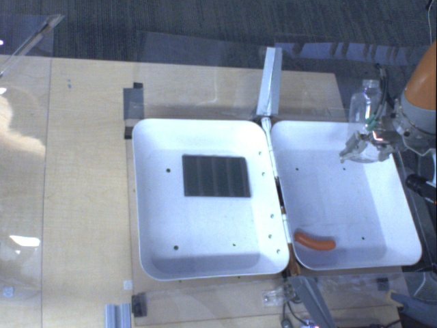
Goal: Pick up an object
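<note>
An orange sausage-shaped object lies on the floor of the right-hand bin, close to that bin's near wall and toward its left corner, just beside the divider where the two bins meet. The gripper hangs over the far right part of the same bin, well apart from the object, with bare white floor between them and nothing between its fingers; whether the jaws stand apart or together cannot be told from this angle. The grey arm with its orange band enters above the bin's far right corner. In the left-hand bin, beside the right-hand bin, a dark ribbed rectangular pad lies flat near the middle. A metal post stands behind the divider, on the wooden bench.
</note>
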Tool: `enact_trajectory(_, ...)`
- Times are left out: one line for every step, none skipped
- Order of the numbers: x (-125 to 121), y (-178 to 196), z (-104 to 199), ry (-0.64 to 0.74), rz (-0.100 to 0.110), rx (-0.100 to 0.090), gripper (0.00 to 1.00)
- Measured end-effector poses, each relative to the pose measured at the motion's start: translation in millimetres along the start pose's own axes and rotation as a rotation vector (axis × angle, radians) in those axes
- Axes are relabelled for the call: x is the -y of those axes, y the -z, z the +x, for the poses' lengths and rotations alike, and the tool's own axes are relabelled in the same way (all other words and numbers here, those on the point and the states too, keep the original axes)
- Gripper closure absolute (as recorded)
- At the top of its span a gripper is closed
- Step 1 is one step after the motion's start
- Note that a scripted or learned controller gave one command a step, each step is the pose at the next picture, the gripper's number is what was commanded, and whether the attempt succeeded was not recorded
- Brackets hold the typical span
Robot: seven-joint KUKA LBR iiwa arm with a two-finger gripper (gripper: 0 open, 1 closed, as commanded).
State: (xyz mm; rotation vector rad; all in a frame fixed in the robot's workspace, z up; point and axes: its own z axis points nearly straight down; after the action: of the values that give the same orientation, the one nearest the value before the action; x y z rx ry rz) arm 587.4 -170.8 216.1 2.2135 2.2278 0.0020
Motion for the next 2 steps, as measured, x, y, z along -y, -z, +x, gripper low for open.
enact_trajectory(65.0,46.3,-28.6,-0.207,-0.002,0.001,0.00)
enact_trajectory(53.0,-119.2,60.0,-0.479,0.001,-0.001,0.00)
